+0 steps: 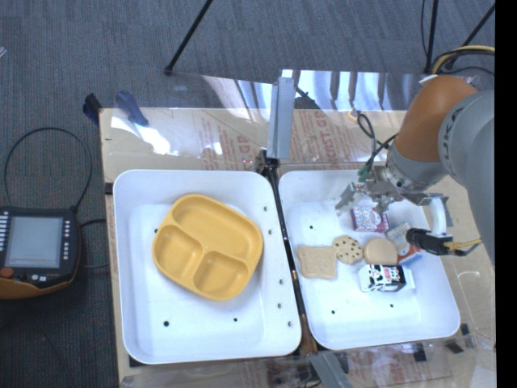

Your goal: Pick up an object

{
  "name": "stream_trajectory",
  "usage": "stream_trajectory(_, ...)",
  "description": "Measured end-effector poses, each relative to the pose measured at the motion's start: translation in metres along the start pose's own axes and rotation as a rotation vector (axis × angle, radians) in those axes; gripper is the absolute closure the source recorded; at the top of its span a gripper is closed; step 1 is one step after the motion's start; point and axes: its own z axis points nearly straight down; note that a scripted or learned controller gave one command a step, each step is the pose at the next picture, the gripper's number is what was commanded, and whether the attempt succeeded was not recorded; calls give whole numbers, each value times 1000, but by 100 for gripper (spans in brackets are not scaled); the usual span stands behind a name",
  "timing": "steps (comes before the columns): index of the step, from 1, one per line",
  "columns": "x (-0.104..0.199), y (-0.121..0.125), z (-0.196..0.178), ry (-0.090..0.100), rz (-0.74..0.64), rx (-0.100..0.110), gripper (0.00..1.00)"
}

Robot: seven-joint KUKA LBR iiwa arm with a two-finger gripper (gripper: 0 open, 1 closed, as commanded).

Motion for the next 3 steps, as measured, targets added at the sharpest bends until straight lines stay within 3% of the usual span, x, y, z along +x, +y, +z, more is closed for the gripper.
stream_trajectory(1, -1, 0, -8, 1, 1, 1, 100)
stream_trajectory(2, -1, 0, -7, 1, 1, 2, 0)
stream_trajectory(3, -29, -1, 10, 0, -1, -1, 0)
